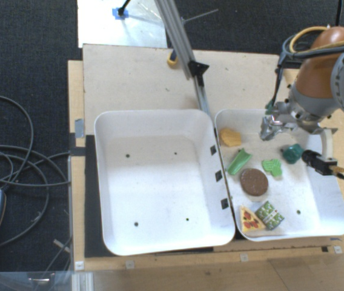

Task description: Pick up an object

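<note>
The objects all sit in the right bin (335,220), clustered around the brown disc (254,182): a green wedge (239,161) just up-left of the disc, a small green piece (272,167) just up-right of it, a yellow lump (231,138) farther up-left near the bin's left wall, a teal piece (292,154) up and to the right, and below the disc a pizza slice (251,219) beside a green patterned block (270,214). The gripper (269,129) hovers well above the disc, between lump and teal piece, nothing seen between its fingers; spread or closed, cannot tell. The left bin (108,126) lies beyond the divider.
</note>
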Controlling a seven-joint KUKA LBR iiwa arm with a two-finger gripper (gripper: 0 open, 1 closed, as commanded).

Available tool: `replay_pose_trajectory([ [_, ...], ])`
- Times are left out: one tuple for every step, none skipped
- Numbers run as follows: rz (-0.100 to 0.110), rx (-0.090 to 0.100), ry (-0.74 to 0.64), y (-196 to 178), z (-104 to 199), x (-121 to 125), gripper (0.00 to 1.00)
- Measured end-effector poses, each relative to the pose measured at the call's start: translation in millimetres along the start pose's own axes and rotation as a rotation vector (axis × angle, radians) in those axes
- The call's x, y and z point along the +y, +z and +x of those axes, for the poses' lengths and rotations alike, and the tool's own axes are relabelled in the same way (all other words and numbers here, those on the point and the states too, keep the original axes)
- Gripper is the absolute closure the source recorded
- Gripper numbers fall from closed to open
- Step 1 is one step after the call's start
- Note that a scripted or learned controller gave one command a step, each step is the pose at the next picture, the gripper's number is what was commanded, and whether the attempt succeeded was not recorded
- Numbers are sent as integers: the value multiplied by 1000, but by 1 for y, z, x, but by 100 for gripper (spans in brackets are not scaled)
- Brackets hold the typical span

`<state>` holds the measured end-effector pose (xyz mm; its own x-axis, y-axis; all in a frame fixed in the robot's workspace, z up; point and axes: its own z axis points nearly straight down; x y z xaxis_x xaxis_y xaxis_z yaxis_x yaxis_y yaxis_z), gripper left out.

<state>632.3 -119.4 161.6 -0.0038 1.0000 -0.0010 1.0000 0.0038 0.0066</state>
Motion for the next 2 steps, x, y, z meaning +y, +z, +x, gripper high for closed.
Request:
replay_pose_trajectory([
  [0,0,0,-44,-2,2,100],
  [-3,-1,-1,-108,-9,5,100],
])
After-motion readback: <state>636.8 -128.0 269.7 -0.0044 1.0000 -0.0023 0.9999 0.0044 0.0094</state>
